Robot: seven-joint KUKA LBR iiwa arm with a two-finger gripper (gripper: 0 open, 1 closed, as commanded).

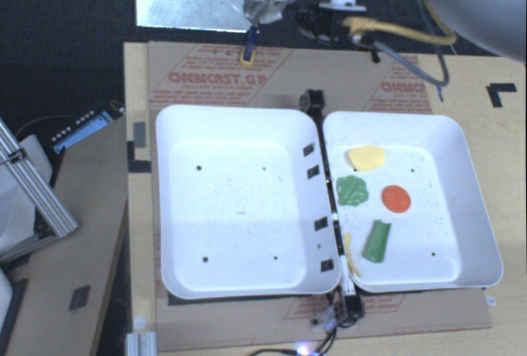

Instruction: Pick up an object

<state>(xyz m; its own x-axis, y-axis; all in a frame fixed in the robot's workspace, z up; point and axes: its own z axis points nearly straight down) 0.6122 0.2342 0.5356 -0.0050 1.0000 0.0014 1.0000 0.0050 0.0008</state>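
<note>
White right bin (461, 181) holds a yellow piece (366, 157), a green leafy piece (352, 190), an orange disc (396, 199) and a green block (377, 241) | gripper (265, 10) high beyond bins, above bench's far edge | finger state: cannot tell | left bin (177, 181) beside it.

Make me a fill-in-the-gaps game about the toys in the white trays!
1. The round orange disc lies in the ______ white bin.
2. The leafy green piece lies just below a flat piece coloured ______.
3. The number of toys lying in the right bin's middle is ______.
4. The green cylinder lies nearer the ______ edge of the picture than the disc.

Missing words: right; yellow; four; bottom
</note>
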